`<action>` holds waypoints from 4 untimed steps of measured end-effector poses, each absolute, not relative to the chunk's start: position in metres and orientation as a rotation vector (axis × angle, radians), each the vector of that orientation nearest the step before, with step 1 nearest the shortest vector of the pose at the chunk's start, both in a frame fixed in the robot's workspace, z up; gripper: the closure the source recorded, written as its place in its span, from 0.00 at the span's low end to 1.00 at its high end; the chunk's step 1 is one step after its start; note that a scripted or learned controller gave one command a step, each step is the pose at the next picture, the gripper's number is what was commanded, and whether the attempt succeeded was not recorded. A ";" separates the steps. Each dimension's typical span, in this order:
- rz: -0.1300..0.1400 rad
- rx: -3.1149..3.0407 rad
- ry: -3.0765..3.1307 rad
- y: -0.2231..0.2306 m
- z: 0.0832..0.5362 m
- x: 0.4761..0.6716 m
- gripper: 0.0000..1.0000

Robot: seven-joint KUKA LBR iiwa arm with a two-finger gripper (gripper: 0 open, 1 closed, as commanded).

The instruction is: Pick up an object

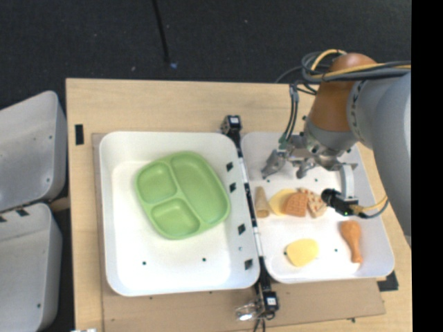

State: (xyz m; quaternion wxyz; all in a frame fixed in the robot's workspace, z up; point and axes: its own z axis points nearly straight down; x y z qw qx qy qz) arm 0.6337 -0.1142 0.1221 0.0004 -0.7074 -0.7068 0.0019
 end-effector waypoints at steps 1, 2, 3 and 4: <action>0.004 -2.225 -2.218 -0.116 0.100 0.634 0.00; -0.002 -2.230 -2.217 -0.116 0.112 0.635 1.00; -0.005 -2.229 -2.220 -0.119 0.161 0.628 1.00; -0.008 -2.224 -2.229 -0.118 0.225 0.633 1.00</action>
